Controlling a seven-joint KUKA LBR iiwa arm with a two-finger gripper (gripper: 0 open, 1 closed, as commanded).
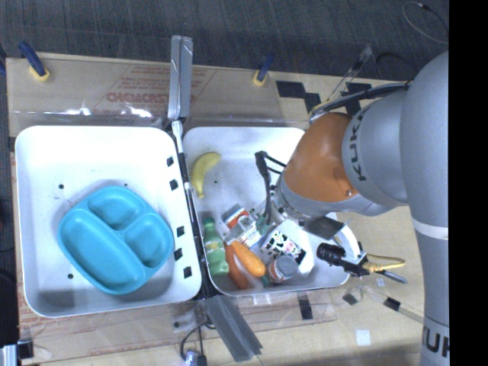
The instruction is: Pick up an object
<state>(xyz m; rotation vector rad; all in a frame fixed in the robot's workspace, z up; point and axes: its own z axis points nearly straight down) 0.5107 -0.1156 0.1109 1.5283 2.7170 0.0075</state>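
From the overhead camera, the arm has its end effector (268,221) low in the right bin (305,139), over a pile holding a carrot (245,259), a green bottle (214,250) and a cow-patterned item (277,244); a banana (203,169) lies apart. This looks like the reach-to-grasp step; next comes closing and lifting. The wrist hides the grasp, so its state cannot be told.

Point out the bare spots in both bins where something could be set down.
Left bin: open floor along the rim, behind and left of the blue divided tray. Right bin: a bare back strip around the banana. Its front is crowded with the carrot, green item and the gripper.
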